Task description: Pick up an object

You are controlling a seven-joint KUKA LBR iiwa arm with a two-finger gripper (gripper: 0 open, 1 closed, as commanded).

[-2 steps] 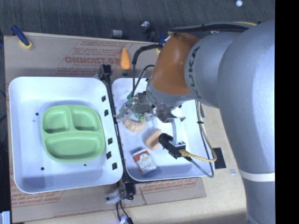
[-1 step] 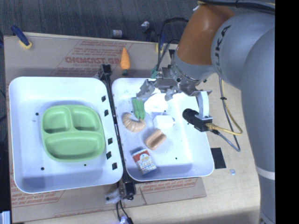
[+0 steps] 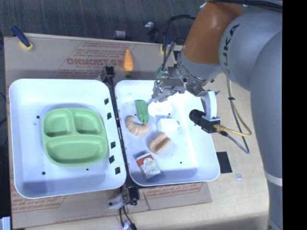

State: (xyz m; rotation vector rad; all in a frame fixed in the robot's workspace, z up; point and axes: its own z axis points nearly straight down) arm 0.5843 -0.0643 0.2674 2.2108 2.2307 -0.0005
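White right bin (image 3: 204, 169), gripper (image 3: 162, 91) low at twelve o'clock; grip state impossible to tell; nothing visibly lifted yet.

hand (image 3: 160, 91) over right bin (image 3: 201, 169) | green tray (image 3: 74, 135) in left bin (image 3: 24, 143)

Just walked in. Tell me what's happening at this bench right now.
A grey robot arm reaches in from the right, its gripper hanging over the far side of the right bin. Nothing shows between its fingers, so no object is picked up yet. Below it in that bin lie a green pickle-like piece, a croissant, a white item, a hot dog and a small carton. The left bin holds a green divided plate.
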